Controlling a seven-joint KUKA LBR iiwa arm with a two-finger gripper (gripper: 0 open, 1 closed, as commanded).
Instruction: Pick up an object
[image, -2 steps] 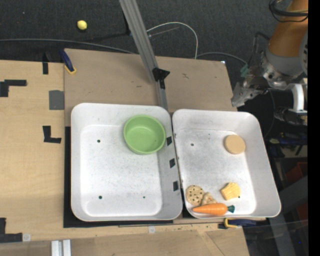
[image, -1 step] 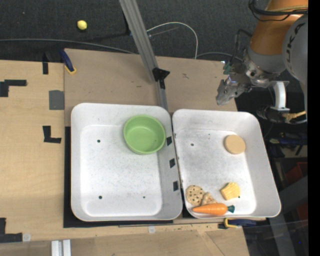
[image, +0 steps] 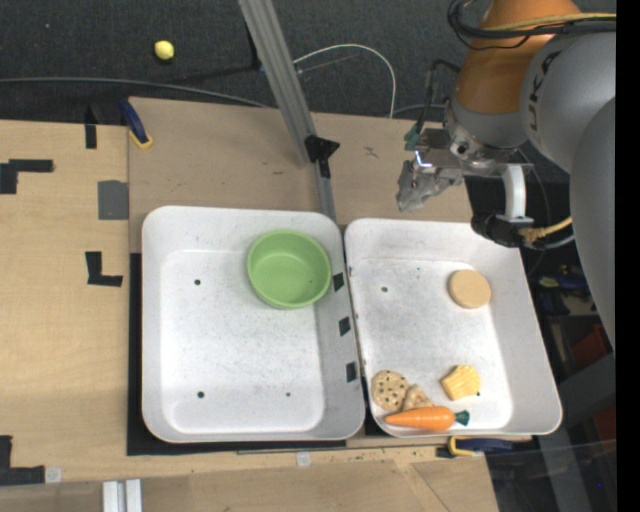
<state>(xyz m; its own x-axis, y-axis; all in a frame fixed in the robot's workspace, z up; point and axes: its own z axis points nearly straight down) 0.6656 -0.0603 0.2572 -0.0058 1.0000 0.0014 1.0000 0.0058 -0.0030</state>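
Note:
My gripper (image: 413, 195) hangs above the far rim of the right bin (image: 520, 270), its fingers close together with nothing between them. In the right bin lie a round tan biscuit (image: 469, 289), a yellow wedge (image: 460, 382), a chocolate-chip cookie (image: 388, 387) and an orange carrot (image: 424, 419) along the near wall. A green bowl (image: 289, 268) sits upright in the left bin (image: 160, 300), near its far right corner.
A grey metal post (image: 285, 85) slants down to the bins' shared far corner. A small yellow ball (image: 163, 49) lies on the dark floor at the far left. Cables loop behind the arm.

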